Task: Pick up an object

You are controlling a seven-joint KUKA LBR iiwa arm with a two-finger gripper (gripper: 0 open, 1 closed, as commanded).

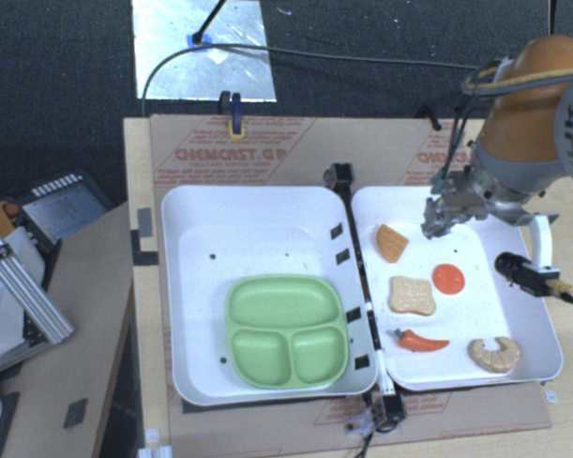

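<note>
The right bin (526, 356) holds several food toys. An orange wedge (392, 242) lies at its upper left, a red disc (448, 279) in the middle, a tan bread slice (412, 296) left of the disc, a red-orange pepper (423, 341) near the front, and a beige croissant (494, 354) at the front right. My gripper (437, 224) hangs over the upper part of this bin, right of the orange wedge and above the red disc. I see nothing between its fingers.
The left bin (190, 274) carries a green three-compartment tray (285, 329). A black divider clip strip (356, 277) runs between the bins. A silver sheet (203, 46) lies behind the bench, and a desk with gear (44, 269) stands at the left.
</note>
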